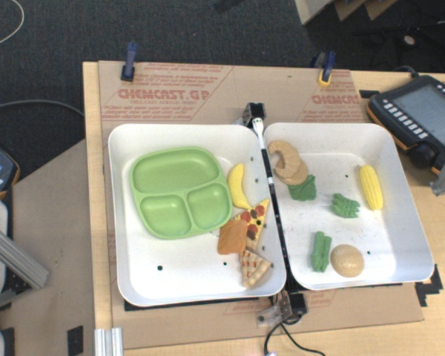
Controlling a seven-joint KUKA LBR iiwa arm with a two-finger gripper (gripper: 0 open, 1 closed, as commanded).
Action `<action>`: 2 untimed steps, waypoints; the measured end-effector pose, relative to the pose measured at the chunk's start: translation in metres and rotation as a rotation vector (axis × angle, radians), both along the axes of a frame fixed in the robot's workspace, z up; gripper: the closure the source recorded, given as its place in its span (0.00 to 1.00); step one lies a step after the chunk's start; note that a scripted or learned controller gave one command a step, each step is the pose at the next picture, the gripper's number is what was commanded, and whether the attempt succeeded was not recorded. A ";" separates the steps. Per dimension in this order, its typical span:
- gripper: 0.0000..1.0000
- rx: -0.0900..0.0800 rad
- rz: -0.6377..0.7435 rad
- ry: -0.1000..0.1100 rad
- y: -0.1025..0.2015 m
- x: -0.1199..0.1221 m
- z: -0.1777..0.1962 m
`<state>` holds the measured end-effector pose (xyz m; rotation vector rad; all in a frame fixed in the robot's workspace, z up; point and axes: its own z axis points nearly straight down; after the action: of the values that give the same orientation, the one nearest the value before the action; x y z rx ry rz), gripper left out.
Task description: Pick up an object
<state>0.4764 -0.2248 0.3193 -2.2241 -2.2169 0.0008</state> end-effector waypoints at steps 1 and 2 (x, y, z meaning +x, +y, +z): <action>1.00 -0.005 0.008 -0.011 0.019 0.068 0.041; 1.00 -0.004 0.005 -0.006 0.001 0.124 0.040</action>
<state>0.6004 -0.2241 0.3598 -2.2239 -2.2275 -0.0018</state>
